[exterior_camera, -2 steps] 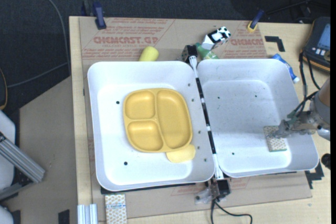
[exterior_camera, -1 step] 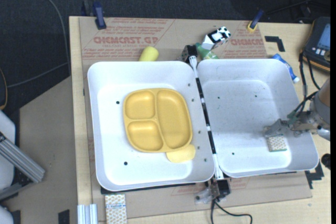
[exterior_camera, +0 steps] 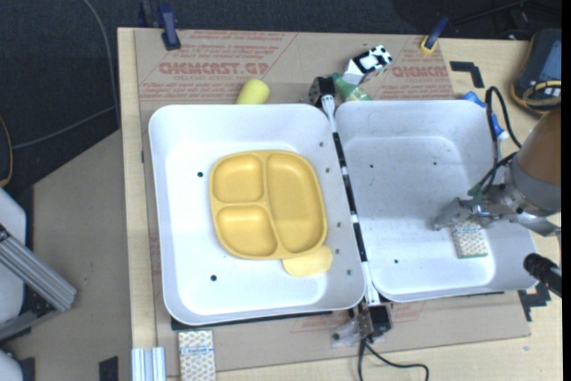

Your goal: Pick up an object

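Observation:
A small flat packet (exterior_camera: pixel 471 242), tan with a white and green edge, lies near the right end of the right bin (exterior_camera: pixel 401 192). My gripper (exterior_camera: pixel 466 217) hangs just behind the packet, at its far edge, with the arm coming in from the right. Nothing shows held in it. In the left bin (exterior_camera: pixel 178 192) a yellow divided plate (exterior_camera: pixel 268 203) lies flat, and a pale yellow flat piece (exterior_camera: pixel 309 262) pokes out from under its near edge.
Behind the bins on the cardboard sit a yellow rounded object (exterior_camera: pixel 253 91) and a black-and-white toy (exterior_camera: pixel 369 62) beside a green item (exterior_camera: pixel 351 81). A blue clamp (exterior_camera: pixel 167 25) grips the bench's far left edge. A cable runs along the right bin's right rim.

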You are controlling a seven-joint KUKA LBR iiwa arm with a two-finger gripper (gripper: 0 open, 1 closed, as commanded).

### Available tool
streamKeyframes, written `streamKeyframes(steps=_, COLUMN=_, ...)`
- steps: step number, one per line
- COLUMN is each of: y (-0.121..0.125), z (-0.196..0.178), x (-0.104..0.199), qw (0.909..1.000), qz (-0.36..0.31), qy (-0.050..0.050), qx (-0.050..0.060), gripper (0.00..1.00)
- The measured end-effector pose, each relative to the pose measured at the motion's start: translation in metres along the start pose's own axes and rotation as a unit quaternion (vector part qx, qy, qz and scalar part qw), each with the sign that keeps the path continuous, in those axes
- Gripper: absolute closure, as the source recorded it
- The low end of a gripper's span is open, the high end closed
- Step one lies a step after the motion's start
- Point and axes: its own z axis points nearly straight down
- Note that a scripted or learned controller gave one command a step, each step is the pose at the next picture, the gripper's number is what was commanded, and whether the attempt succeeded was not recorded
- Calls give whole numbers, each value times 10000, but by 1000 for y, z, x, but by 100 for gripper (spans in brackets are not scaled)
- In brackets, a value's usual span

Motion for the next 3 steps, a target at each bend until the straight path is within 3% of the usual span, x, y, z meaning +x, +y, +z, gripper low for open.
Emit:
streamKeyframes(steps=1, y=1, z=-10, x=0, qw=10000, qz=1, qy=-6, qx=-13, gripper=100)
streamKeyframes(steps=2, y=14, z=-39, x=67, qw=10000, qz=-6, qy=3, qx=-6, gripper=100)
streamKeyframes(steps=3, y=19, z=-100, x=163, qw=10000, qz=-6, qy=8, qx=0, gripper=100)
